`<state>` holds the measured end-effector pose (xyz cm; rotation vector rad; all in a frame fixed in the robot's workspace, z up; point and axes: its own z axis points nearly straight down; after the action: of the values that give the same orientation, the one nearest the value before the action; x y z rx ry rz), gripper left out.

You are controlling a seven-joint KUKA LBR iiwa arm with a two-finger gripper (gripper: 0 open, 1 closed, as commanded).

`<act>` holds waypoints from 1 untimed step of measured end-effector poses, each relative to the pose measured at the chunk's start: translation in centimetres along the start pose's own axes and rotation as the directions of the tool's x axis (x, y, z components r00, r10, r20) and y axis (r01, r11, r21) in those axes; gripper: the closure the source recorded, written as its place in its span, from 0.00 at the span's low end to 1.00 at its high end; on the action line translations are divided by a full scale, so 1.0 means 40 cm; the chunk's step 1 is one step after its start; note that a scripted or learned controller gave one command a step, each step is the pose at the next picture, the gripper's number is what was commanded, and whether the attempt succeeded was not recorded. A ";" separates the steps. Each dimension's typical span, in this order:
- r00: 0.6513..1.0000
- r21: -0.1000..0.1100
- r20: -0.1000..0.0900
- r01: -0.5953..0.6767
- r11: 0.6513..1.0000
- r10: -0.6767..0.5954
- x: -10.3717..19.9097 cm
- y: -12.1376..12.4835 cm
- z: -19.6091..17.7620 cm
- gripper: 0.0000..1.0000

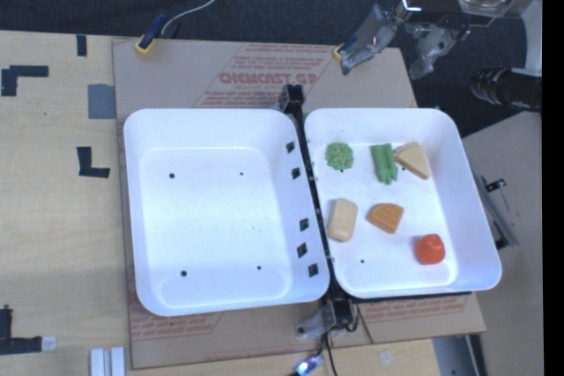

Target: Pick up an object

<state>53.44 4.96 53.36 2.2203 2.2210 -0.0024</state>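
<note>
Right bin (458, 189), holding green broccoli (339, 156), green bean (383, 163), tan wedge (412, 159), beige block (342, 219), orange piece (385, 217), red tomato (430, 249). Gripper (392, 48) raised beyond bin's far edge, fingers spread, clasping nothing.

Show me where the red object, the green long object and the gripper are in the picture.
red object (430, 249): camera view, middle of its top.
green long object (383, 163): camera view, middle of its length.
gripper (357, 55): camera view, between its fingertips, above the bins.
</note>
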 end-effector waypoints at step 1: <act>1.000 0.000 -0.001 -0.006 1.000 0.006 -0.165 -0.131 -0.005 0.00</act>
<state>48.19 -1.62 53.58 2.2273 2.2142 -0.0012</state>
